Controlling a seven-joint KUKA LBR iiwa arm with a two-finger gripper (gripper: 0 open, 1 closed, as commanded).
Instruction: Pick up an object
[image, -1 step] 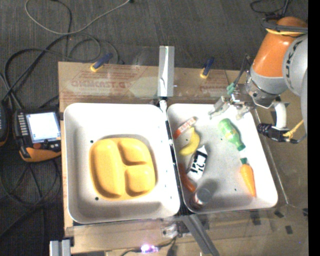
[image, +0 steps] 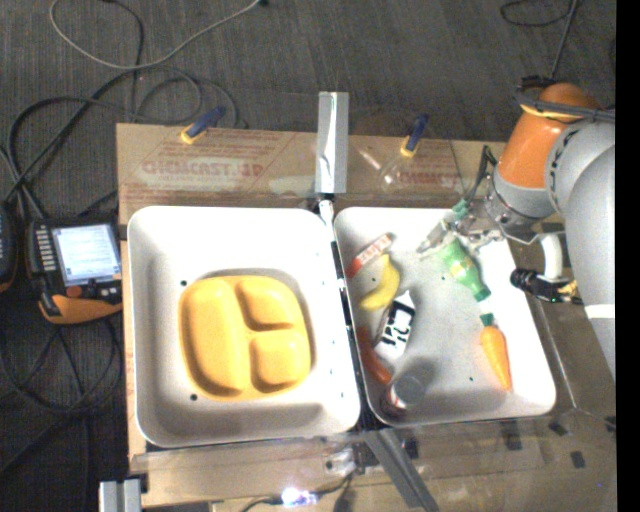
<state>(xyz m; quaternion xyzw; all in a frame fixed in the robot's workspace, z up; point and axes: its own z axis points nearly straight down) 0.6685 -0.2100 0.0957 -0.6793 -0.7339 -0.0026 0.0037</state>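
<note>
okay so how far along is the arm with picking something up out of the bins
Early. Done: the gripper has reached the right bin, at its top edge by the green bottle. In hand: nothing I can confirm; the fingers are too blurred. Left: grasping and lifting. The carrot, banana and yellow tray all lie in the bins.

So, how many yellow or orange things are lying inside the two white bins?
3. A yellow divided tray lies in the left bin. A banana and a carrot lie in the right bin. More may be hidden under the arm.
</note>
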